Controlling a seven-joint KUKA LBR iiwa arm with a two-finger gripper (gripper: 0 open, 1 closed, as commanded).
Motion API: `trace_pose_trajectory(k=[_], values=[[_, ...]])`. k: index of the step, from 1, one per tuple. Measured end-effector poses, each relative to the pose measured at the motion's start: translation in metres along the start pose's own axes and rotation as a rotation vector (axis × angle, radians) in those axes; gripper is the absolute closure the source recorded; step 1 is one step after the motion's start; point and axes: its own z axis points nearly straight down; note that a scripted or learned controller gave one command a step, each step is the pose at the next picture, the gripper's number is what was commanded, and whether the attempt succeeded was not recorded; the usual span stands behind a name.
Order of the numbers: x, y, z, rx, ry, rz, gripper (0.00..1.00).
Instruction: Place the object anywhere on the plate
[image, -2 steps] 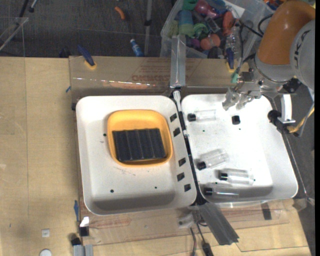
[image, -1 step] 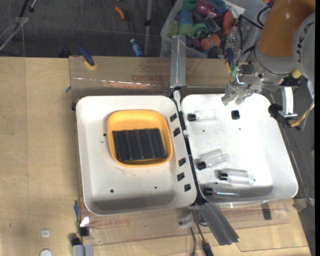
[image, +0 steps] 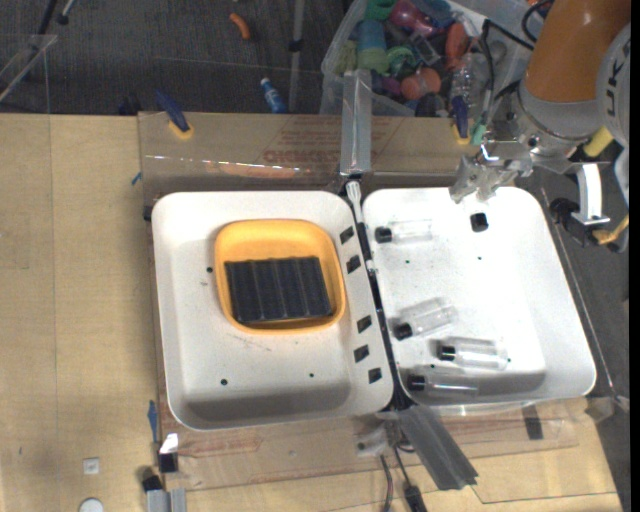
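over the right bin's (image: 560, 300) far edge the hand (image: 478, 185) is hung, grip state not discernible. clear vials (image: 470, 352) are scattered in that bin; an orange plate (image: 230, 245) is set in the left bin (image: 190, 330).

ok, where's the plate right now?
The orange plate sits in the left bin, toward that bin's upper middle, with a dark ribbed insert lying on it; the gripper is over the right bin's top edge.

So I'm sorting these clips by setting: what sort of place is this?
Most likely a robotics lab test bench: a robot arm over two white bins, and a box of mixed toys behind.
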Motion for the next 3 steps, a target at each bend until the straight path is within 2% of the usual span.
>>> trace_pose_trajectory(k=[1,2,3], values=[[0.0,0.0,-0.016,-0.001,0.0,-0.148,1.0],[-0.005,-0.001,-0.013,0.002,0.002,-0.229,1.0],[-0.014,-0.001,0.007,0.003,0.003,-0.324,1.0]])
